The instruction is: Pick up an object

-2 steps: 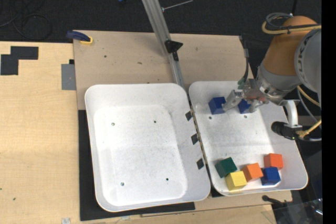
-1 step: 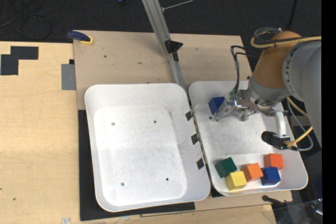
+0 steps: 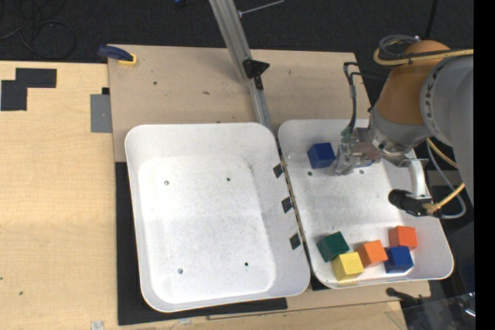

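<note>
Bench [image 3: 193, 81], unmarked blue cube [image 3: 320, 155]

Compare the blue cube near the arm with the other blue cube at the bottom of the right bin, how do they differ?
The upper blue cube sits alone near the right bin's far end, just left of the tool; the lower blue cube lies in the near corner, far from the tool. The upper one has clear space around it; the lower one is crowded against orange and red cubes. Both are blue, similar in size, in the same bin.
</note>
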You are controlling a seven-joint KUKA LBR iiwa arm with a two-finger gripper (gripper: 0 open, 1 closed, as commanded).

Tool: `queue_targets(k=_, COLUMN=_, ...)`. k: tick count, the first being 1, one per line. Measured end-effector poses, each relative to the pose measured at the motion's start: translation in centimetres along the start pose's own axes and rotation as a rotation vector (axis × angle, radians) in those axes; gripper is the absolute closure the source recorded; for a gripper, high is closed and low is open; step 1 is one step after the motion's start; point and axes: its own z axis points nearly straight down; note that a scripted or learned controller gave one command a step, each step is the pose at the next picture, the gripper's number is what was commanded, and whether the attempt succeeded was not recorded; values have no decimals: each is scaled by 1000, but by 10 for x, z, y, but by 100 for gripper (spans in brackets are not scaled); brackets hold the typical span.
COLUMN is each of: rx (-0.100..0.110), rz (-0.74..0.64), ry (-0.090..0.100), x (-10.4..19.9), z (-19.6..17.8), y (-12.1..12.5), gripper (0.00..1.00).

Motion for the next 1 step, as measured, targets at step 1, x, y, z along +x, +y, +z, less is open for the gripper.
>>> queue_targets(k=1, rx=-7, rz=1, ry=-1, x=0, z=-62, y=-5, gripper=100)
